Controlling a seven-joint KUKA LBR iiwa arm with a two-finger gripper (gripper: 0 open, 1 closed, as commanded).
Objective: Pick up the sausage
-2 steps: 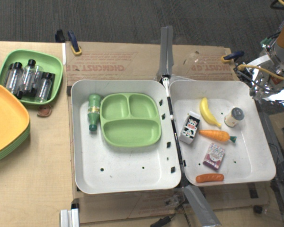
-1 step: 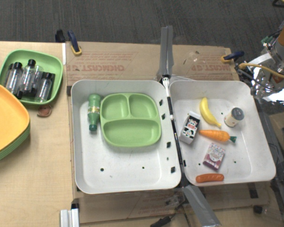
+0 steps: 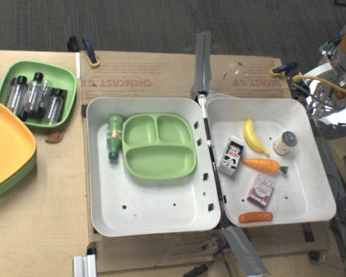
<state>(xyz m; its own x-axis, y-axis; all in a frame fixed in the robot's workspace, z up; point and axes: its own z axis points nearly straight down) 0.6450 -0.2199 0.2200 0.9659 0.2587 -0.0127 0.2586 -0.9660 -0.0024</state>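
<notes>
Lying flat at 6 o'clock edge of right bin (image 3: 311, 154), sausage (image 3: 255, 217) keeps long axis along 3–9 o'clock line, parallel to bin's near wall. Ends rounded, both look same; cannot tell which is front. Colour orange-red, skin smooth, shape short and stubby. Purple packet (image 3: 260, 190) just at 12 o'clock from sausage, apart from it. Carrot (image 3: 263, 165) further at 12 o'clock. Arm (image 3: 334, 79) at 2 o'clock of bin, well apart from sausage; fingers state cannot tell.
</notes>
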